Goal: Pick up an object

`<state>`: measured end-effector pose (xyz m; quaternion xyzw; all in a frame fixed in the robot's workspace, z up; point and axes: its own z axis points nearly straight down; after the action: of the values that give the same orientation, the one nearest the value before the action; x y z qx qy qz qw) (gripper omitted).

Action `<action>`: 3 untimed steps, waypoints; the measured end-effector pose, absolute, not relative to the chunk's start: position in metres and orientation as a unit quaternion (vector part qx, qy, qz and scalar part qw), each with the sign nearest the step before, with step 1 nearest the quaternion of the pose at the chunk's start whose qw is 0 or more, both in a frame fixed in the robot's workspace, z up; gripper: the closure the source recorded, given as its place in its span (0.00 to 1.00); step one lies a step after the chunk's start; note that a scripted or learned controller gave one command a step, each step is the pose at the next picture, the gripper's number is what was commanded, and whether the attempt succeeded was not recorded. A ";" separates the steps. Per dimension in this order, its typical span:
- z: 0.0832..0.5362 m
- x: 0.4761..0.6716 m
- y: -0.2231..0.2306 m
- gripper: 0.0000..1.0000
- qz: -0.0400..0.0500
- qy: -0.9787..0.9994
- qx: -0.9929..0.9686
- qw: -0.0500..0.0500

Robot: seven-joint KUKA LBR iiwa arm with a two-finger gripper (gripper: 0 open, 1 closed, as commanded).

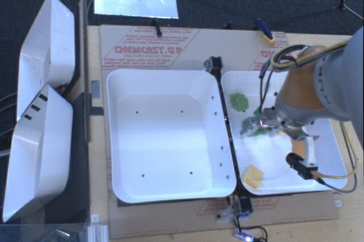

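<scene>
Gripper point(254, 125) low in right bin point(335, 164) over a green object point(257, 132); finger state unclear, nothing visibly lifted yet

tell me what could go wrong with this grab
The gripper is low in the right bin, over something green that its body mostly hides, so it may close on nothing. The green ball lies close behind and could get knocked away. The divider is also near, so a sideways slip might hit it.
</scene>
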<state>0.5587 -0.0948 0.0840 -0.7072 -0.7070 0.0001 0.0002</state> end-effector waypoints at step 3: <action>0.095 0.588 -0.108 1.00 -0.001 -0.707 -0.707 -0.001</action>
<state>0.5877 -0.1077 0.0951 -0.7070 -0.7073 -0.0007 -0.0010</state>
